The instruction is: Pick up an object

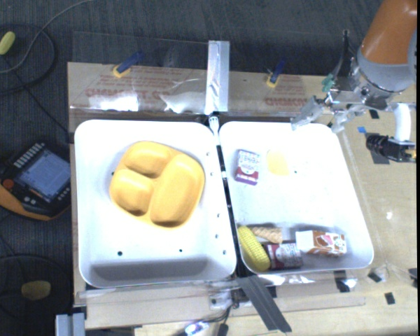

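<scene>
gripper (320,112) hovers at two o'clock, above the right bin's (350,180) far corner, fingers spread, nothing between them; corn (253,248) lies at five.

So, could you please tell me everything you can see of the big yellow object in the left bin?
The yellow bread-like toy looks like soft foam or plastic: three rounded lobes joined in one lump, smooth and golden, paler on top. It lies flat on the floor of the left bin, a little above that bin's middle, apart from its walls. Nothing else touches it, and the gripper is far off, over the right bin's upper right corner.
</scene>
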Available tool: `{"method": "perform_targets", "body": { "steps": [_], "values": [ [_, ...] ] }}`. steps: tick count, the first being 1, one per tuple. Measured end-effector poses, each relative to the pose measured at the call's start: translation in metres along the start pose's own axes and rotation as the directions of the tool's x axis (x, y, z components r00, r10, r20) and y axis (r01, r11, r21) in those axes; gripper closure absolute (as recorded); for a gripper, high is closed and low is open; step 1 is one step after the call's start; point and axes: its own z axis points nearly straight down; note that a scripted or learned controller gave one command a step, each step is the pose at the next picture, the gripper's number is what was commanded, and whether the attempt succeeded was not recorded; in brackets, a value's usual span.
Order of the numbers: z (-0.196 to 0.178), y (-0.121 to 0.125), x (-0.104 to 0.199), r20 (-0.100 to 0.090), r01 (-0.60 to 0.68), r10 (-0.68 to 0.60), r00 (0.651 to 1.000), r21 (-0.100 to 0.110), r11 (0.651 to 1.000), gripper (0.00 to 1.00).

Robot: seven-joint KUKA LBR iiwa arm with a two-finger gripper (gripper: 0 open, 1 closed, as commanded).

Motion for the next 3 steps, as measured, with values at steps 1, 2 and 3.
{"method": "perform_targets", "body": {
  "steps": [1, 2, 3],
  "values": [
    [0.142, 0.037, 0.002, 0.002, 0.127, -0.127, 0.992, 0.001, 0.992, 0.0],
    [0.123, 0.03, 0.004, 0.0, 0.063, -0.063, 0.998, -0.001, 0.998, 0.0],
    [0.18, 0.038, 0.026, 0.011, 0.255, -0.255, 0.967, -0.019, 0.967, 0.0]
  ]
}}
